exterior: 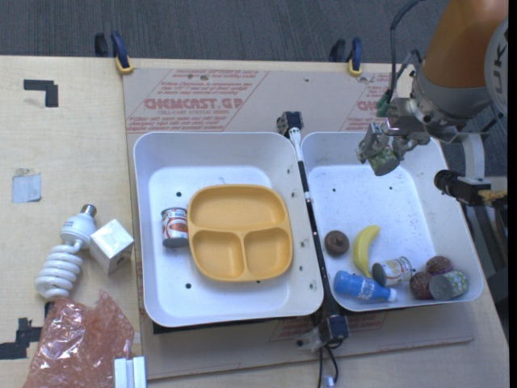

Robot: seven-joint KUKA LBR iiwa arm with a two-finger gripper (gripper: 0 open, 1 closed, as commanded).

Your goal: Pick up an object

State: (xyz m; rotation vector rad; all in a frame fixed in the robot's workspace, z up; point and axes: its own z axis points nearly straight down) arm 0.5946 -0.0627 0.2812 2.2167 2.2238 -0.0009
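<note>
The surface [65, 160] carries two white bins side by side. The left bin [153, 297] holds a yellow tray [240, 231] with three compartments, lying flat near the bin's middle. A small can [174, 227] lies just beside the tray's left edge.

The arm [468, 39] reaches in from the right, and its gripper [380, 153] hangs over the far edge of the right bin [452, 217], towards that bin's far right corner; whether it is open or closed cannot be told, and nothing can be made out between its parts.

The things to pick lie along the right bin's near edge. A banana [365, 249] lies just above them, with a brown donut [336, 242] to its left. A blue bottle [362, 288] lies on its side at the near left corner. A small jar [393, 271] lies right of the banana's lower end. Dark red fruit [430, 277] and a greenish can [449, 284] fill the near right corner.

Outside the bins, at the surface's left edge, lie a spiral bulb [65, 257], a white cube [111, 246] touching it, and a crumpled pink bag [77, 342] at the near left corner.
</note>
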